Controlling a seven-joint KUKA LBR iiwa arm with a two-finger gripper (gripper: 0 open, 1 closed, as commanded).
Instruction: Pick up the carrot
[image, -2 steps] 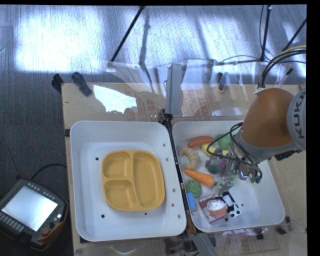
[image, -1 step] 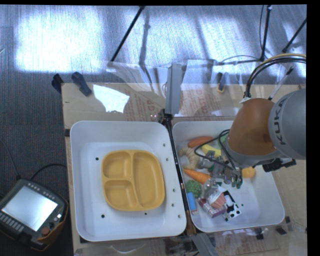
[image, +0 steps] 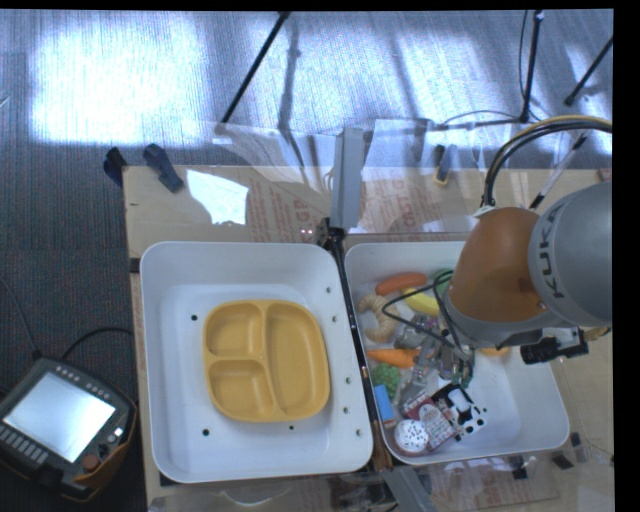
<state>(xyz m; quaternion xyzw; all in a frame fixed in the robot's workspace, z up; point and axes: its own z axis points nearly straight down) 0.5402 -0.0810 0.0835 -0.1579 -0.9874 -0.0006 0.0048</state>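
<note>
**Arm low over the toy bin, carrot lying beside the wrist**

The yellow plate (image: 266, 359) is the landmark: a smooth, matte plastic tray with rounded corners and three moulded compartments, lying flat in the left bin (image: 175, 290), a shallow white tub with softly curved walls.

To the right of the plate, across the dark seam between the tubs, sits the right bin (image: 540, 415), crowded with small toys. The carrot (image: 393, 356) lies there, just past the seam on the plate's right: a short, tapered orange piece with a smooth skin, lying roughly level across the view. Further from the plate, toward the bin's far wall, rests a longer reddish sausage-shaped toy (image: 401, 283). Nearer the front wall lie a round white disc dotted with red (image: 411, 436) and a black-and-white cow-patterned figure (image: 464, 409).

The gripper (image: 440, 362), a tangle of dark metal and cabling under the glossy orange band of the arm (image: 500, 275), hangs just right of the carrot; whether it is parted or closed cannot be told.
</note>
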